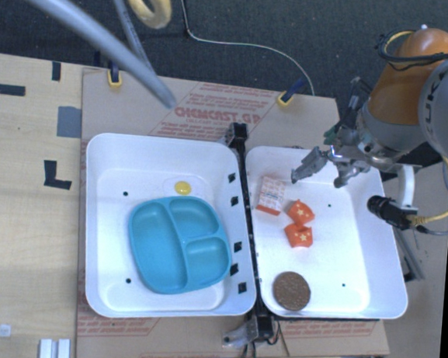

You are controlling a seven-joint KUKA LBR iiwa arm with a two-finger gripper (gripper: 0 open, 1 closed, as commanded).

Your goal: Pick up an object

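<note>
Right bin (pixel 373 261) holds two orange cubes (pixel 299 224), one packet (pixel 270 195), one brown disc (pixel 291 290).

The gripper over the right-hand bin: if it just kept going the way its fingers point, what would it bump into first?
Probably bare floor of the right bin. The gripper points down and slightly left, short of the small white packet and orange blocks. Depth is hard to judge.

Blue tray (pixel 178 244), two orange cubes (pixel 299 224), brown disc (pixel 291 290).

Grey arm (pixel 419 90) bent, tool (pixel 322 169) spread
</note>
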